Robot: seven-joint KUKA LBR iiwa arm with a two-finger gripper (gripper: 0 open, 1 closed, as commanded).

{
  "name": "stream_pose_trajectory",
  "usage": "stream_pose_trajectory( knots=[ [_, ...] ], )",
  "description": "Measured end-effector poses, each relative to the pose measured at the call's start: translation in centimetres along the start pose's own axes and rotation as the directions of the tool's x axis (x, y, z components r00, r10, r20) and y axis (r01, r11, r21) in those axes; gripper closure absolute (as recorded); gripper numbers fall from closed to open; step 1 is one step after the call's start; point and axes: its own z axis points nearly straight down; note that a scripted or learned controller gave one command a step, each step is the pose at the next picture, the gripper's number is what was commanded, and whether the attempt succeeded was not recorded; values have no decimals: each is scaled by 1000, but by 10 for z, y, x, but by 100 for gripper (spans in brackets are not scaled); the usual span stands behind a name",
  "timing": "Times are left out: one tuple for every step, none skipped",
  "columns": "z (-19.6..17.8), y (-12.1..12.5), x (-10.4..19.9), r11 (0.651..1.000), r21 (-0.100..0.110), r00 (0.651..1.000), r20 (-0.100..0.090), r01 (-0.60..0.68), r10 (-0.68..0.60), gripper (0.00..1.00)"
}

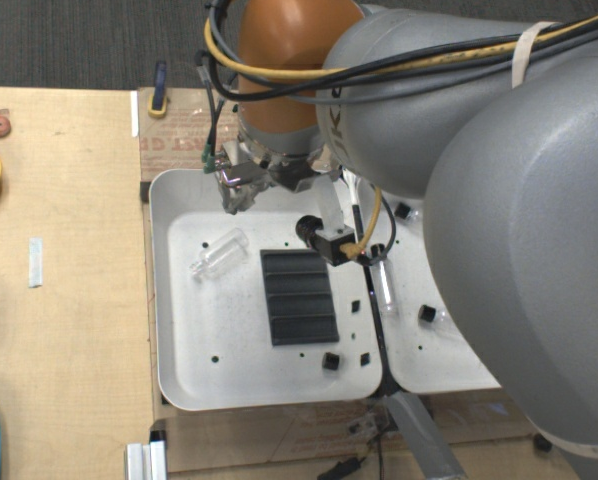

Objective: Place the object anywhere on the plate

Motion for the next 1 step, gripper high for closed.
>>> stream_pose_trajectory(
  knots=[
    [-34,-36,3,1000,0,1000,-1,32,-32,100]
  ],
)
